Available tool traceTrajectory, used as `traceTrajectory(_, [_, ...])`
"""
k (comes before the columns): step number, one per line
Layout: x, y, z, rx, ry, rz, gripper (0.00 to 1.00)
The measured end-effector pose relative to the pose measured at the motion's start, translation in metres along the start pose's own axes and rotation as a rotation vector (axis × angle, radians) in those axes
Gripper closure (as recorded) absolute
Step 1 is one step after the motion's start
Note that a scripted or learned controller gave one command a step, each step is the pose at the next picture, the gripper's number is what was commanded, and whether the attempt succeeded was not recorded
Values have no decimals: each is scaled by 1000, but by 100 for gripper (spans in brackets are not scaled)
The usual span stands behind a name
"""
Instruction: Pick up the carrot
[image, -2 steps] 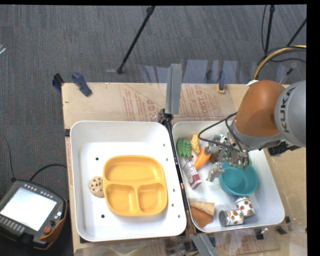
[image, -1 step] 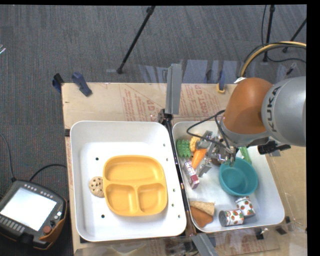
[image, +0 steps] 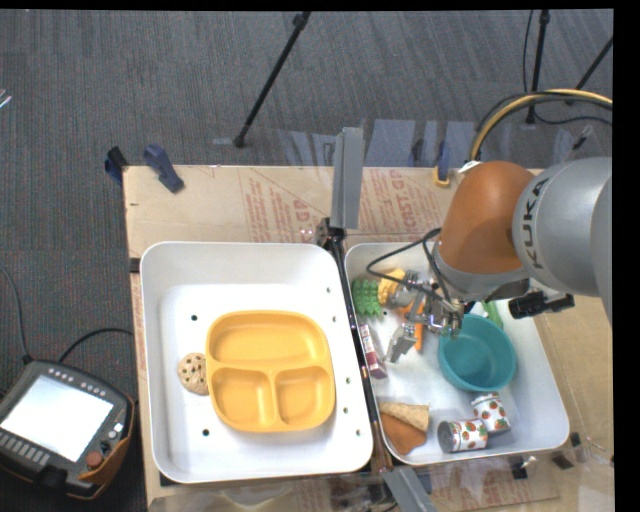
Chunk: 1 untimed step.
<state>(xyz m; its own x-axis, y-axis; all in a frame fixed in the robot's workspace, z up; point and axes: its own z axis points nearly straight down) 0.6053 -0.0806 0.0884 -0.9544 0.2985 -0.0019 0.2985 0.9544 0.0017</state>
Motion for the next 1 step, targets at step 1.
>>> traceTrajectory(1, [35,-9,1,2,3,11,0])
